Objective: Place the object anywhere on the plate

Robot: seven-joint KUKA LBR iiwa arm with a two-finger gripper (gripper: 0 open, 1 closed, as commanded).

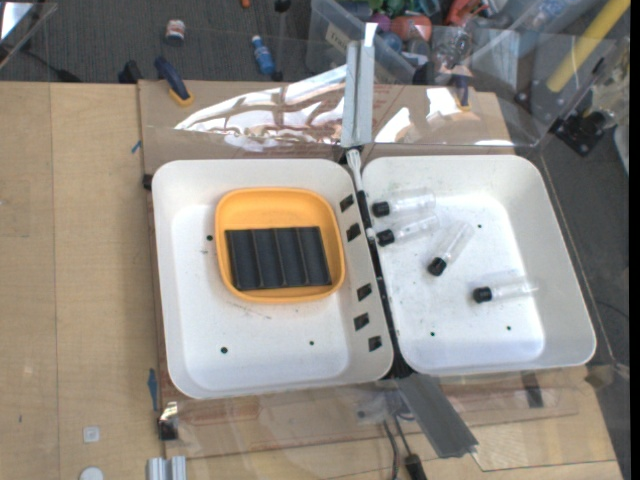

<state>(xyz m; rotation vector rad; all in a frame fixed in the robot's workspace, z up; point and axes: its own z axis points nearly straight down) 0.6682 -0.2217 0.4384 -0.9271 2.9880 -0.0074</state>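
The counter (70, 268) bears two bins; four clear tubes (450, 248) lie in the right one. No pick has begun, I judge. Next comes grasping one tube for the orange plate (232, 213).

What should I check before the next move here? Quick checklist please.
1. Plate sits flat in the left bin: ok.
2. Plate surface free: not ok, a black ridged insert covers its middle.
3. Objects available: ok, four clear tubes with black caps in the right bin, at.
4. Tubes separated enough to pick singly: ok for the lower two; the upper two lie close together.
5. Which tube is the target: cannot tell.
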